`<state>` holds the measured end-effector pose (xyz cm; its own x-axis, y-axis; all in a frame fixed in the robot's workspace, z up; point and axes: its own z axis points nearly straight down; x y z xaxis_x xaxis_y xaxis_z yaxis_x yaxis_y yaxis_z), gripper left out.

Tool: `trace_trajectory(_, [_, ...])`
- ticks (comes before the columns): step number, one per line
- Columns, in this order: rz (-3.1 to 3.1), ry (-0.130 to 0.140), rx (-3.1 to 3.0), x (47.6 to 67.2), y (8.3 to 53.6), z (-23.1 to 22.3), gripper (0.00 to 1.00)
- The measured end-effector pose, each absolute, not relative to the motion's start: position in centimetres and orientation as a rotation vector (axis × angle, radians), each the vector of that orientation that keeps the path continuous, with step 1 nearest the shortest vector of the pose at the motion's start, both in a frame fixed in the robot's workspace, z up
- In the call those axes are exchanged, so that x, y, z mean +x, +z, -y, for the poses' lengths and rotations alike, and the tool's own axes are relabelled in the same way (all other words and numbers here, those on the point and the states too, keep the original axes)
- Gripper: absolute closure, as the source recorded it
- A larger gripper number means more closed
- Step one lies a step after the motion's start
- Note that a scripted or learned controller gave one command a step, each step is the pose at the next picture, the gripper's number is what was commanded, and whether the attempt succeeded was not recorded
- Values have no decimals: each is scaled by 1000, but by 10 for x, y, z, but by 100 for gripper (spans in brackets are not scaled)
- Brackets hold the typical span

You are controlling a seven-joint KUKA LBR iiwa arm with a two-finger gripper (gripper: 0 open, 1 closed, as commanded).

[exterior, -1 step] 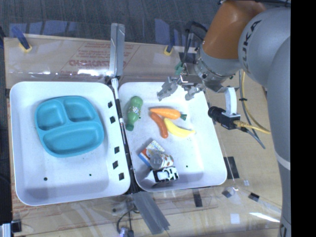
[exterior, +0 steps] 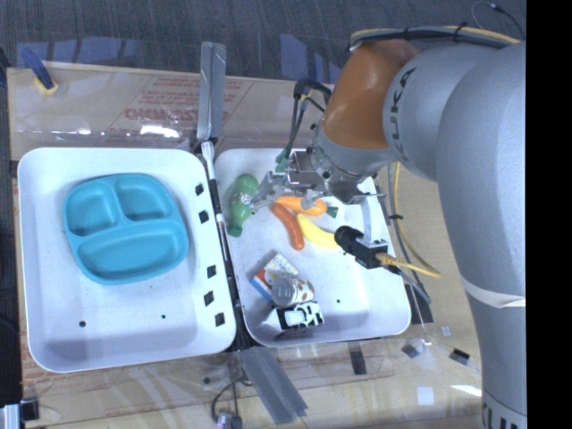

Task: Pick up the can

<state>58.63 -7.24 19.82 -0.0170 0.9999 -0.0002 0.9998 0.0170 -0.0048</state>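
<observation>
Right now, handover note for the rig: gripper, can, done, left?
Gripper: low over the back of the right bin, near the green bottle and carrot; nothing seen between its fingers.
Can: lying at the front of the right bin, on a wrapper, apart from the gripper.
Left bin: blue plate.
Done: nothing, can not picked.
Left: move to the can, grasp, lift.

Red print runs across the sheet under the bins, too faint to read. The arm bears dark letters, also unreadable.
</observation>
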Motion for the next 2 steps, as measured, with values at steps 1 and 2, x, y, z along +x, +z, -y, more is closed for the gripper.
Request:
trace_trajectory(1, [2178,4,-2258,524,106,146,0])
trace_trajectory(2, [1845,-15,-2555,481,97,116,0])
